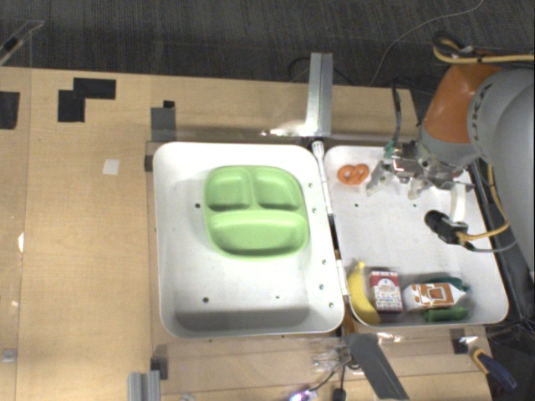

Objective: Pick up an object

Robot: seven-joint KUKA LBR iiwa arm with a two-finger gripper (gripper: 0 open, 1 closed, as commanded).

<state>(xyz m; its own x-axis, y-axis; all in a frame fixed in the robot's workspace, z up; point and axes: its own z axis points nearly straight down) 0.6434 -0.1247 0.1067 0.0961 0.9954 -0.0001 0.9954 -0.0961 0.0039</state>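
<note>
Your arm reaches in from the right at the far side of the scene, its grey body bulking large at the right edge. You see the orange band just above the wrist, tilted down and to the left. Below it the gripper points down and leftward, its two metal fingers spread apart with nothing between them.

Your bench carries two white bins side by side — left bin, right bin — toward its right edge.
</note>
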